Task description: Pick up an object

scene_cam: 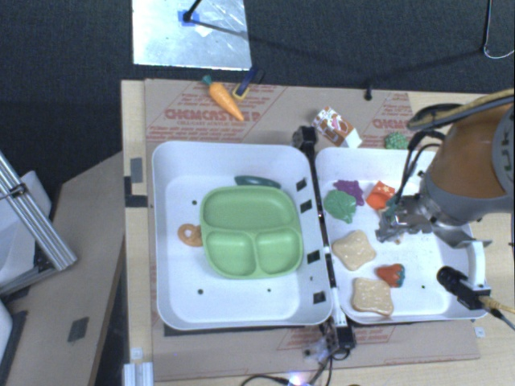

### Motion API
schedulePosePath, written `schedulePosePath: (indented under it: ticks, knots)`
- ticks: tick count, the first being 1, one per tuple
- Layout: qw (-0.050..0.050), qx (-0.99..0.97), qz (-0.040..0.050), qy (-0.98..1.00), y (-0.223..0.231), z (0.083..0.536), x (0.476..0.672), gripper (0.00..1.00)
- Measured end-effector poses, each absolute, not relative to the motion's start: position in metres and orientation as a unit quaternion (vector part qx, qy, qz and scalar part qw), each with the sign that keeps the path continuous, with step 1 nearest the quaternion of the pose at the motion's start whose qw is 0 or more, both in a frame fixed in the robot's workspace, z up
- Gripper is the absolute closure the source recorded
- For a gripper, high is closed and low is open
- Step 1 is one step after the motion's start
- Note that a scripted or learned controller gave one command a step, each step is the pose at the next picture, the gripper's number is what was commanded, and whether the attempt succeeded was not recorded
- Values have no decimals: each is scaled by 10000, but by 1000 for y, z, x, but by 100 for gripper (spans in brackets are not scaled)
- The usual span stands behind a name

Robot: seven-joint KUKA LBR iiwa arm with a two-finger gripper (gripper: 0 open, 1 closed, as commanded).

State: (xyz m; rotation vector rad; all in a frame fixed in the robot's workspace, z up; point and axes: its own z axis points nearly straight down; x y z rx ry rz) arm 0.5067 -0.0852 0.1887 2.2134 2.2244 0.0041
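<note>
The arm (475, 163), grey with a broad orange band, reached in from the right over the right bin (426, 308). Its tool (393, 222) hung low over the middle of that bin, a dark metal cluster; whether it was apart or together could not be told, and nothing could be seen clamped in it.

The right bin, shallow, white and smooth-walled, held a scatter of toy foods. A green broccoli piece (340, 205) with a knobbly crown lay at the left, a purple lumpy piece (350, 189) just beyond it on the far side, and an orange blocky piece (381, 194) sat just left of the tool. Nearer lay a pale, flat, wavy-edged slab (354, 249), its long axis running roughly left to right. A tan slice of toast (372, 295) lay at the near edge, squarish with rounded corners. A small red strawberry (391, 274) with a green cap sat between the two, just right of them.

The left bin (173, 240) carried a glossy green divided plate (248, 232), rounded, with three compartments, and a small orange ring (190, 235) just left of it.

On the cardboard-covered worktop (282, 107) beyond the bins lay an orange carrot (224, 100), tapering toward the near right, and a small printed carton (335, 127).
</note>
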Motion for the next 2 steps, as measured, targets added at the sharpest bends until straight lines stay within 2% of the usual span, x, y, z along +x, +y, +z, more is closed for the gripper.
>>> schedulePosePath:
  ticks: [1, 2]
  knots:
    - [20, 7053, 14, 7089, -85, 226, 508, 100]
    - [14, 7038, 19, 7104, -44, 222, 553, 100]
